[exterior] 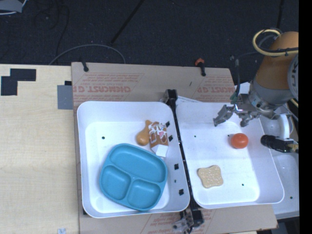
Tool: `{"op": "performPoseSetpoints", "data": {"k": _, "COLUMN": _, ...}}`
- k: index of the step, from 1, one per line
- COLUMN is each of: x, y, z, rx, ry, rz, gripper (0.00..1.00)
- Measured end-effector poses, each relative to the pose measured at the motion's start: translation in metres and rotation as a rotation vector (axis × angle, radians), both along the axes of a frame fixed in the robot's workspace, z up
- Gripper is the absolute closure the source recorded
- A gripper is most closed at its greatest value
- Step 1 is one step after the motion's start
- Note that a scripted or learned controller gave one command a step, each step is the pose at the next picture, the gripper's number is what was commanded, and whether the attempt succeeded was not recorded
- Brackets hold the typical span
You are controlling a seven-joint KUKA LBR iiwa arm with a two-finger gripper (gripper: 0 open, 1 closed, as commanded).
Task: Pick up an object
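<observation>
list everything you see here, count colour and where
shallow white plastic bins: 2, white, side by side on the bench
blue divided plastic tray: 1, blue, three compartments, lower part of the left bin
orange-brown and white toy figure: 1, left bin, just above the tray near the divider
small red-orange round ball: 1, right bin, upper right area
tan toast-shaped piece: 1, right bin, lower middle
brown cardboard sheet: 1, under both bins
red clamp: 1, top edge of the cardboard
gripper: 1, grey, over the right bin, up and left of the ball, holding nothing
</observation>
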State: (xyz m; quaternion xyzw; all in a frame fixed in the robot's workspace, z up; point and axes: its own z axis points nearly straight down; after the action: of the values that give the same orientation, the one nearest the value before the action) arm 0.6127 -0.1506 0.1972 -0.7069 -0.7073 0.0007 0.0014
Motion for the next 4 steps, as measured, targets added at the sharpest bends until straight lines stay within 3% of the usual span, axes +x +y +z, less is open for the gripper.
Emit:
{"op": "performPoseSetpoints", "data": {"k": 2, "x": -0.002, "y": 0.002, "z": -0.087, "rx": 0.0, "ry": 0.004, "rz": -0.001, "gripper": 0.0}}
{"op": "performPoseSetpoints", "data": {"k": 3, "x": -0.003, "y": 0.004, "z": -0.111, "rx": 0.0, "ry": 0.002, "rz": -0.001, "gripper": 0.0}}
{"op": "performPoseSetpoints", "data": {"k": 4, "x": -0.003, "y": 0.003, "z": -0.1, "rx": 0.0, "ry": 0.002, "rz": -0.003, "gripper": 1.0}}
